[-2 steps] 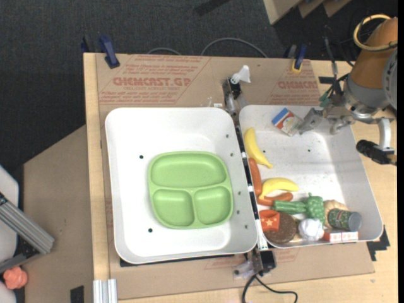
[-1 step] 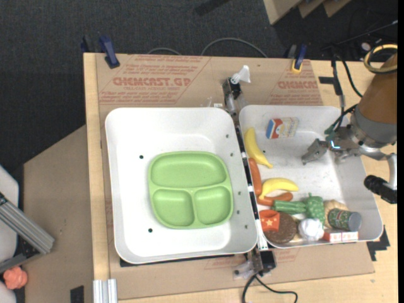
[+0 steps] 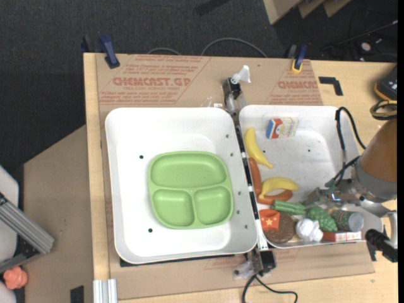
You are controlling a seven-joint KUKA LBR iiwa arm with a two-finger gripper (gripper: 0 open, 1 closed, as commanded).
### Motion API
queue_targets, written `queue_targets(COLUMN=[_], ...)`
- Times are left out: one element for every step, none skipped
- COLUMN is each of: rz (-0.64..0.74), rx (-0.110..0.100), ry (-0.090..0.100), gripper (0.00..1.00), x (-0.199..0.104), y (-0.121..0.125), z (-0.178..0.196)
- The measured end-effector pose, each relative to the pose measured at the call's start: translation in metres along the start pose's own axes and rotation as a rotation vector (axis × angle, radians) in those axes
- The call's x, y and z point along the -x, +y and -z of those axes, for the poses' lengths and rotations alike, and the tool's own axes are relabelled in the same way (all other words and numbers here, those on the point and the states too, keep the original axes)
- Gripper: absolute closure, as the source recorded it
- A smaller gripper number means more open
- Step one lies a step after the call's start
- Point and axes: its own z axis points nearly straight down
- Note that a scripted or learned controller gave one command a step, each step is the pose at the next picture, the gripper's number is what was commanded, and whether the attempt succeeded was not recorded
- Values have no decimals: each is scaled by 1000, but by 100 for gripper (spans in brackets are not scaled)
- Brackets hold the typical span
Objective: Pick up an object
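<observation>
The right bin holds several small items. A yellow banana lies near its left wall, with a red-orange stick beside it and a curved yellow piece below. A white box with blue and red print rests at the back. Along the front lie a red block, a brown disc, a white ball and a green leafy toy. My gripper hangs low over the bin's right front, just above the green leafy toy. I see nothing held in it.
The left bin carries a green divided plate. A black cable loops over the right bin's far right corner. A grey cylinder lies against the right bin's front right wall. Clamps stand at the bench's back edge.
</observation>
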Motion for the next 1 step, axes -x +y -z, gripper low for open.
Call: queue_targets(rz=[7], rx=[26], ry=[-12], gripper=[0], x=[30], y=[51], z=[120])
